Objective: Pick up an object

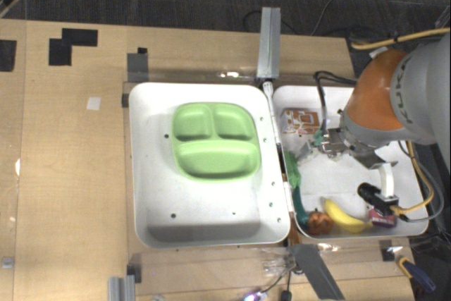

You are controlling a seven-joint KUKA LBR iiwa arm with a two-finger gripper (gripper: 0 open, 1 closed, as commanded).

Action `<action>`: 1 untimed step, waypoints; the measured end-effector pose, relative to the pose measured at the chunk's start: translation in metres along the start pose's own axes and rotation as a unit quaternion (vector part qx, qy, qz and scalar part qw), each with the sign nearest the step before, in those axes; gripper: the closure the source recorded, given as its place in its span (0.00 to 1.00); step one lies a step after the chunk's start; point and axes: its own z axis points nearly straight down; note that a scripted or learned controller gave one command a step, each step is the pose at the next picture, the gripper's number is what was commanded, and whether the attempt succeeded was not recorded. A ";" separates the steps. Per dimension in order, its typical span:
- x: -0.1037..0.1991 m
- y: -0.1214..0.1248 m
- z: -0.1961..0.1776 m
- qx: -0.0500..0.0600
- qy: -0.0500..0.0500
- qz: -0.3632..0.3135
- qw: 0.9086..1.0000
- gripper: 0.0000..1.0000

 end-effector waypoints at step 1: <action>0.007 -0.034 -0.001 -0.001 0.000 0.024 1.000 0.00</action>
